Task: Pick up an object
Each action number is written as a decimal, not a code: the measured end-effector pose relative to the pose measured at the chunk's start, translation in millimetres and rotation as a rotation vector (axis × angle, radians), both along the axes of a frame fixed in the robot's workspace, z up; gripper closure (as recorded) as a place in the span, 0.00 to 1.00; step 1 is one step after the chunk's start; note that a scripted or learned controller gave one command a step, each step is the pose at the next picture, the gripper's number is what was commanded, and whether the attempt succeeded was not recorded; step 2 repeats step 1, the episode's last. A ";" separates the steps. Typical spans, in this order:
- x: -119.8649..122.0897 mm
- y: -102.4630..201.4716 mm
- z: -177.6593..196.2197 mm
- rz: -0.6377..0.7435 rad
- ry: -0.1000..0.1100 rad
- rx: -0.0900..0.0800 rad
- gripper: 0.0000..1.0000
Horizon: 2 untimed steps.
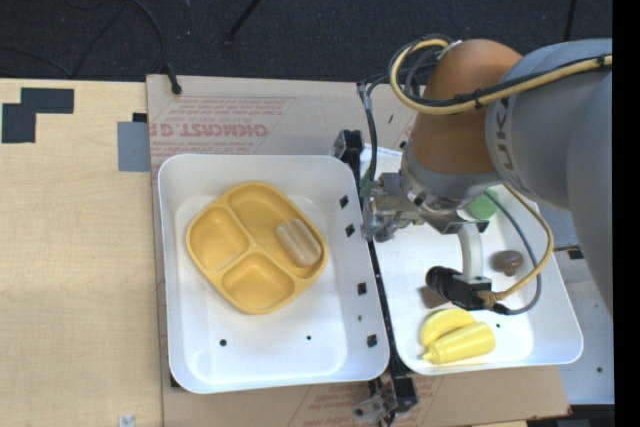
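Observation:
My gripper [383, 217] hangs low over the left edge of the right bin [560, 340], close to the wall between the two bins. A yellow toy fruit [458, 337] lies at the front of that bin, well below the gripper. A small brown piece [510, 261] rests to the right of the arm, and a green object [485, 207] peeks out from behind the wrist. In the left bin [250, 365] sits a yellow divided plate [240, 250] with a tan bun-like piece [298, 240] in its right compartment.
The arm's grey body and orange band [465, 105] cover the back of the right bin. A cardboard sheet [215, 120] lies under the bins, and the wooden bench [70, 255] extends to the left.

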State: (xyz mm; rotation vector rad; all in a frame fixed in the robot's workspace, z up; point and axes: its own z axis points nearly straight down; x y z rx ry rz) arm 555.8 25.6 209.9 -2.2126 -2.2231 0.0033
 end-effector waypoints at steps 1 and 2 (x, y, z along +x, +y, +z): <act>-7.0 46.4 9.5 0.001 -0.002 -0.001 1.00; -7.0 46.4 9.5 0.001 -0.002 -0.001 1.00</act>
